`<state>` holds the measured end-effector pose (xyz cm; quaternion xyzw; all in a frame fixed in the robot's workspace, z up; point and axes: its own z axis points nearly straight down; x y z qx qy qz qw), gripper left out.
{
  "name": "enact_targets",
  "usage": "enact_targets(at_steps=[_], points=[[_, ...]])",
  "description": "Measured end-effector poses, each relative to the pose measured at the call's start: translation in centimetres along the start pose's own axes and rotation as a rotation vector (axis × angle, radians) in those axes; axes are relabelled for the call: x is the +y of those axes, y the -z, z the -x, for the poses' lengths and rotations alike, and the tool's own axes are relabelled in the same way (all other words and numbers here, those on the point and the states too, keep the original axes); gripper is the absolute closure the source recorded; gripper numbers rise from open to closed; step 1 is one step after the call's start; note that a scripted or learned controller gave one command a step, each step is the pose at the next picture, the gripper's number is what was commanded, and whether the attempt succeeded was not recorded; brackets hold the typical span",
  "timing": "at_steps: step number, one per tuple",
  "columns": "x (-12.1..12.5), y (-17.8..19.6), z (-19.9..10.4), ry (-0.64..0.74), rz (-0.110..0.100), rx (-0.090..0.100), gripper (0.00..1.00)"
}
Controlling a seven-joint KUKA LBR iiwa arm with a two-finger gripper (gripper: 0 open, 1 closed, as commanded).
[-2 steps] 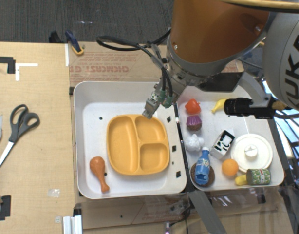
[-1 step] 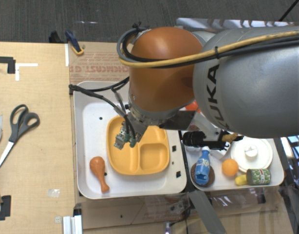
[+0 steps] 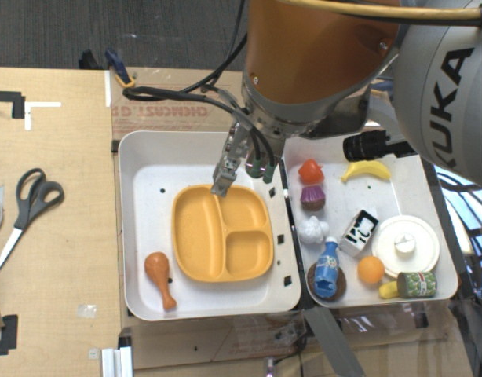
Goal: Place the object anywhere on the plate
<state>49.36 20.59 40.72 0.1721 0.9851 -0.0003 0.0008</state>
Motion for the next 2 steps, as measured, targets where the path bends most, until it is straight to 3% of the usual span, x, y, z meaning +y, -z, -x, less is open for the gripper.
enact_targets(at_steps=[1, 2], points=[[-0.03, -5.18, -1.57, 0.108, 0.000, 0.001, 1.00], [-0.03, -5.17, -1.57, 0.109, 0.000, 0.001, 0.00]])
